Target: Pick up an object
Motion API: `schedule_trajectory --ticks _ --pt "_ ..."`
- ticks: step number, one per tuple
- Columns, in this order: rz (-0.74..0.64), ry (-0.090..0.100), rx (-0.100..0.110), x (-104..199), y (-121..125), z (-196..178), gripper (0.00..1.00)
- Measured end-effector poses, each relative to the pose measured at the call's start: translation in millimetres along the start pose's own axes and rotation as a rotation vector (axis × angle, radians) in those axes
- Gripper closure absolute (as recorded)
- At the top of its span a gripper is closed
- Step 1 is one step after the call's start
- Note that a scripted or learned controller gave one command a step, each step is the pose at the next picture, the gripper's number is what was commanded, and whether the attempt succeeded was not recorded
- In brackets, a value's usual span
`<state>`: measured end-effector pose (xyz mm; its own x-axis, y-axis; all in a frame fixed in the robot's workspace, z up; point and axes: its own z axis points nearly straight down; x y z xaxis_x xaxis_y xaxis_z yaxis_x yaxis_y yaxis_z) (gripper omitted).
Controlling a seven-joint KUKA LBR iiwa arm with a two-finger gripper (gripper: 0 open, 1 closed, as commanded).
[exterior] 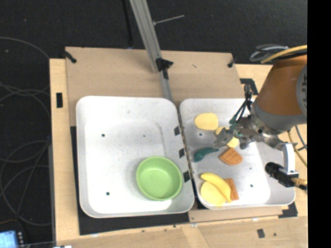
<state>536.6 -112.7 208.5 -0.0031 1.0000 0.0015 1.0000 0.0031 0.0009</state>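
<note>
The gripper (231, 137) is low inside the right bin (258, 190), and at its tip there is a small yellow piece (233, 142), touching the fingers or just under them. From this view I cannot tell if the jaws are closed on the piece or loose, because the dark wrist hides them.

Just below the small yellow piece lies an orange waffle-like piece (230, 157), and they seem to touch. On the left of it there is a teal object (205, 152) with a long shape, close to the wall between the bins. Higher in the same bin, near the gripper, lies a pale yellow oval object (206, 121). At the bottom of the bin there are three things together — a banana (216, 183), a round yellow object (211, 194) under it, and an orange strip (232, 188) beside them on the right.

The left bin (114, 123) holds a green bowl (159, 177), upright, in its lower right corner. The arm (282, 94) comes in from the right, its orange band over the right bin's edge.
</note>
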Motion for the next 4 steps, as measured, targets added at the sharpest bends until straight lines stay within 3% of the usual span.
schedule_trajectory --ticks 1,2,3,4 --pt "0.002 0.000 -0.001 0 0 0 0.00" --pt "0.005 -0.003 0.005 -3 9 50 0.00" --pt "0.004 -0.008 -0.005 -6 10 99 0.00" --pt "0.009 -0.004 -0.011 -6 13 85 1.00"
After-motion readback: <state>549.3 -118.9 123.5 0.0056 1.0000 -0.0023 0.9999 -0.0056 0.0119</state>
